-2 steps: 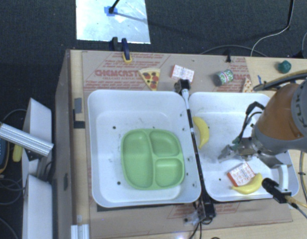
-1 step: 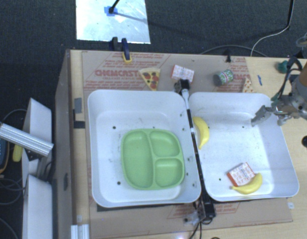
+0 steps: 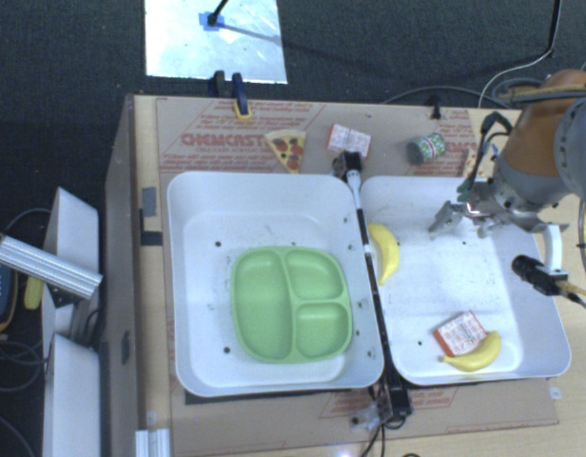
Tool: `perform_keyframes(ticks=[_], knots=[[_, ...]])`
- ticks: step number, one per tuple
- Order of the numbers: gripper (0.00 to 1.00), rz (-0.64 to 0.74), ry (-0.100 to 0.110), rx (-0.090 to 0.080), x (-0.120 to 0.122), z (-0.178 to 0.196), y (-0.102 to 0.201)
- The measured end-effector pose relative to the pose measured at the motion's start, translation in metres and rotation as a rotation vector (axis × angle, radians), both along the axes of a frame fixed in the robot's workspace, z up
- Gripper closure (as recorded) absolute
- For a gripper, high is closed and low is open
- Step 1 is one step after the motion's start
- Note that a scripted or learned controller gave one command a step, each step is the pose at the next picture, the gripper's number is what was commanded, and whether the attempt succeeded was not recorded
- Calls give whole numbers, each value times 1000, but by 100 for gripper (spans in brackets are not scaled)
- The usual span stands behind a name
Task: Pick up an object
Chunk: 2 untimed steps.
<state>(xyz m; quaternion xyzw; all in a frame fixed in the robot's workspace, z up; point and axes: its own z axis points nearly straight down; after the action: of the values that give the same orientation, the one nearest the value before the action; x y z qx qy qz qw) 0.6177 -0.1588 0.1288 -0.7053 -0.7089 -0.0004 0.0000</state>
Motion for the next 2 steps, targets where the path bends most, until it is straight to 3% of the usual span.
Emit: perform_keyframes(ticks=[1,2], knots=[[0,-1,-1,-1,-12,-7,10],[0,0,-4,-1,52,8,62]])
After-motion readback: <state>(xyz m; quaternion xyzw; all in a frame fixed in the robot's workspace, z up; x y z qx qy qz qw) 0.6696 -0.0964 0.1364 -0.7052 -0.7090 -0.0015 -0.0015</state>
